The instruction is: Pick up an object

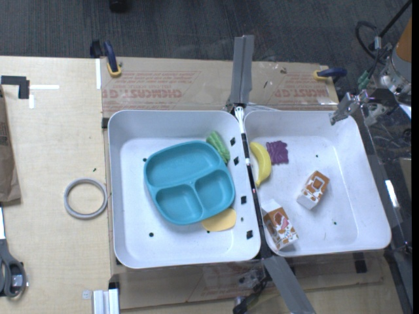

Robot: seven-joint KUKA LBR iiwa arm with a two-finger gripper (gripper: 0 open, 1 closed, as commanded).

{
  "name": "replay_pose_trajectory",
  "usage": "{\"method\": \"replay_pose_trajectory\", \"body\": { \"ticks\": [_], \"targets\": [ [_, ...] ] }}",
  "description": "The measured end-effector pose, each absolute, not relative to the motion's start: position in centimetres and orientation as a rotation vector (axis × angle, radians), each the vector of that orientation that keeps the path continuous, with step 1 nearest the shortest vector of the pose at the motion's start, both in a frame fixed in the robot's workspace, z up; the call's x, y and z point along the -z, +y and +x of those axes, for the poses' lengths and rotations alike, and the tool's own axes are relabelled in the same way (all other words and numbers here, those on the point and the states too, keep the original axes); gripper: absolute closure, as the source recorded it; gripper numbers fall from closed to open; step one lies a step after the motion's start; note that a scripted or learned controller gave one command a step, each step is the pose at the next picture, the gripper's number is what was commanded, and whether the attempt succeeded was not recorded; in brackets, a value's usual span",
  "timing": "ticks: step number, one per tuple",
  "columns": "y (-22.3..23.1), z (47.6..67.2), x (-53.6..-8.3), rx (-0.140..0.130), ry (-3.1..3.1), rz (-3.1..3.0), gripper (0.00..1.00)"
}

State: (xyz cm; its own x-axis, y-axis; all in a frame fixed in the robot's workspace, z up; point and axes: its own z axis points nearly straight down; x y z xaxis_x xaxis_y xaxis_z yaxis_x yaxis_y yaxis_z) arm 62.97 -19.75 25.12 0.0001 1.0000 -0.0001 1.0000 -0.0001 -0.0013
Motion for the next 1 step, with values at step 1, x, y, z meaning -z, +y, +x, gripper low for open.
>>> {"method": "replay_pose_trajectory", "body": {
  "ticks": [1],
  "targets": [
    [-13.37,63.27,-17.19,-0.005,-2.353,-2.077,0.00]
  ]
}}
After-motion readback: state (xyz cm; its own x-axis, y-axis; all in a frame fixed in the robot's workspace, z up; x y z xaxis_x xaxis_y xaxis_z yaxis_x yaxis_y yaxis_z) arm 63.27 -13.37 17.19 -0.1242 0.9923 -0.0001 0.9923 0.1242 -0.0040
